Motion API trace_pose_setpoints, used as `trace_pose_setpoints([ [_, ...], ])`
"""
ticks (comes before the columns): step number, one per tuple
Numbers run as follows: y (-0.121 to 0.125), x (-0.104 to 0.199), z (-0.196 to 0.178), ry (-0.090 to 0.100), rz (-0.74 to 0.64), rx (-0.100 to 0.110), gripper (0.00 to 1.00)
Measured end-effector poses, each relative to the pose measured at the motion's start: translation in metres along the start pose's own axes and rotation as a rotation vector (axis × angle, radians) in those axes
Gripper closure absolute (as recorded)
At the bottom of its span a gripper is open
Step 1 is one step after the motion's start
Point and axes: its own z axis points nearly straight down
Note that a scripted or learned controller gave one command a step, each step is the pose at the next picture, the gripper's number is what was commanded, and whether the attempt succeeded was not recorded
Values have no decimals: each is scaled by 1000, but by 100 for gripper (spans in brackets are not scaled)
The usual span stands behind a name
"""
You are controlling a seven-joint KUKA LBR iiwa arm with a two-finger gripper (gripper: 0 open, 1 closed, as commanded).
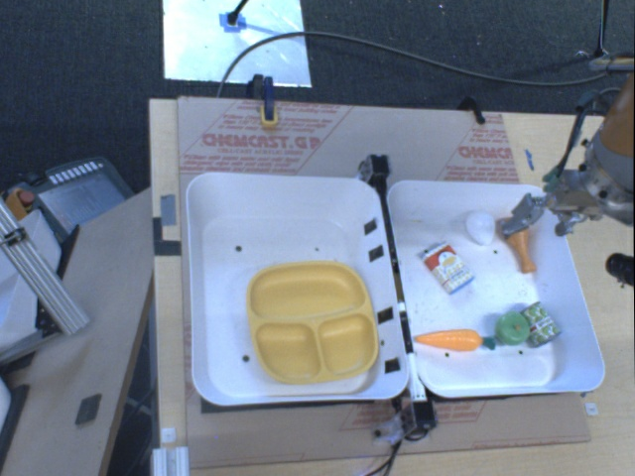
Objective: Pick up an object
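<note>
My gripper (541, 224) hangs over the far right part of the right bin (571, 365), open, with nothing between its fingers. Its left finger (516, 222) is just above a short orange stick-shaped piece (522, 252). A white egg-like ball (480, 227) lies just left of that finger. Nearer the bin's middle lies a small red and white carton (446, 267). Along the front lie an orange carrot (448, 341) and a green leafy toy (524, 326), close to each other.
The left bin (213, 266) holds a yellow three-compartment tray (311, 319). A black divider strip (389, 276) runs between the bins. A grey table with a device (74, 191) stands to the left, and cables cross the dark floor behind.
</note>
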Motion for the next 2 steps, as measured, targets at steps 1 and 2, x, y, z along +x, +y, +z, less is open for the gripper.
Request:
trace_pose_setpoints([
  [1, 2, 0, -6, -2, -3, -11, 0],
  [2, 2, 6, 37, -2, -2, -8, 0],
])
